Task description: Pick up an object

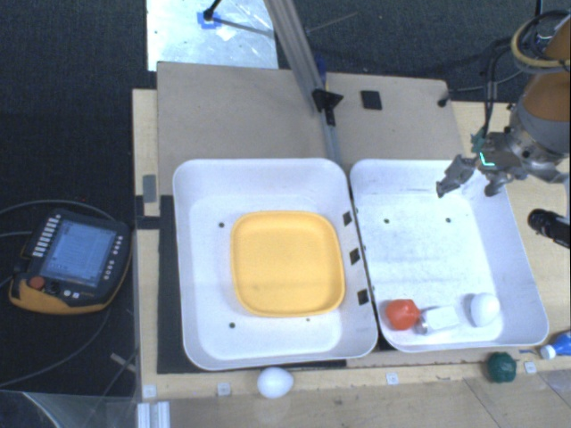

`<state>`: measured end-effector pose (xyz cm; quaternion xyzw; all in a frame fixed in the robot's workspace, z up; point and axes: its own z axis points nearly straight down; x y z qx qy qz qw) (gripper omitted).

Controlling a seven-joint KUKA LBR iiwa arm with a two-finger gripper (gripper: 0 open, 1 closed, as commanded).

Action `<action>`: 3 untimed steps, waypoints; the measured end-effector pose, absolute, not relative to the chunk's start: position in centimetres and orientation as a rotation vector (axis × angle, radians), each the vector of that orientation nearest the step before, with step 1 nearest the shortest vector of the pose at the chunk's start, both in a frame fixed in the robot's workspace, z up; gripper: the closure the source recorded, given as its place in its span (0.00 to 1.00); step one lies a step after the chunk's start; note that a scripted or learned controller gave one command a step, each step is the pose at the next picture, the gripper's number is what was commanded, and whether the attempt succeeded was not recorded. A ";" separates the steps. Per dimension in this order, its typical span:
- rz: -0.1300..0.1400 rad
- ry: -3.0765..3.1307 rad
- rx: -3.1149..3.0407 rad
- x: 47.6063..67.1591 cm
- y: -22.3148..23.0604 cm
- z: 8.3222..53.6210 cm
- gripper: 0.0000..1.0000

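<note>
So the gripper [470, 178] is hanging over the far right corner of the right bin [446, 266], fingers spread apart with nothing between them. Nothing sits under it there, just bare white floor.

All the stuff to grab is bunched along the near edge of that bin: a red object [401, 313] toward the near left corner, a small white piece [439, 318] just beside it, then a white ball [484, 308] closer to the near right corner. All well apart from the gripper.

The left bin [201, 266] has a yellow plate [287, 262] lying flat pretty much in the middle.

Around the bins: a white egg-shaped thing [275, 382] on the bench just past the left bin's near edge, a dark green ball [500, 366] off the right bin's near right corner, and a teach pendant [70, 259] on the dark floor well off to the left.
</note>
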<state>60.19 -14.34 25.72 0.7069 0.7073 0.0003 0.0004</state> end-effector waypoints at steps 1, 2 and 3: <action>0.001 2.222 2.220 60.2 -14.3 25.7 0.00; -0.003 2.224 2.224 60.7 -14.4 19.7 0.00; -0.004 2.224 2.224 60.5 -14.6 13.5 0.00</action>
